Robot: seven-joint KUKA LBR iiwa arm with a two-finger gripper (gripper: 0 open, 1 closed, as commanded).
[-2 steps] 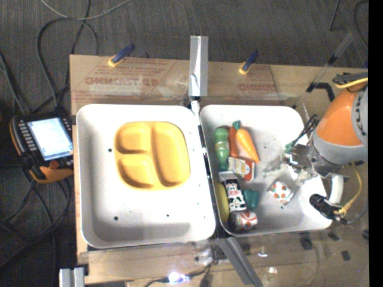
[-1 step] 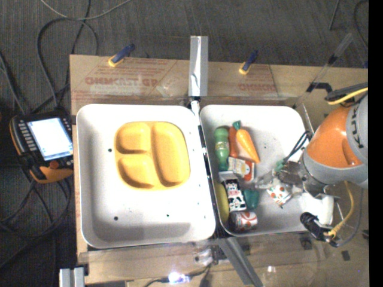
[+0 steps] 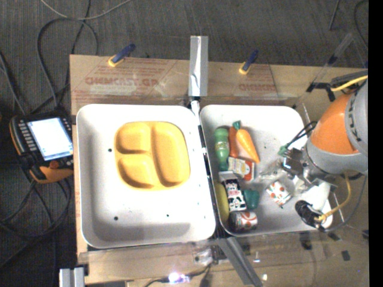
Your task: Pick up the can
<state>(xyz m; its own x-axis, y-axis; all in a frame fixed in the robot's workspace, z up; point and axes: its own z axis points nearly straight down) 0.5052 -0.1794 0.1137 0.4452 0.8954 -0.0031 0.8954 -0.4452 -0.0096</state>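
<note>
You have the pick yet to do: the can (image 3: 243, 220) lies at the near edge of the right bin (image 3: 281, 115) beside the milk carton (image 3: 236, 197), while the hand (image 3: 287, 166) hangs apart from it, its state too blurred to tell.

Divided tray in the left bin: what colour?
Yellow. The divided tray shows clearly in the camera view, lying in the left bin.

Can (image 3: 243, 220) in right bin (image 3: 281, 115), arm (image 3: 338, 137) above
</note>
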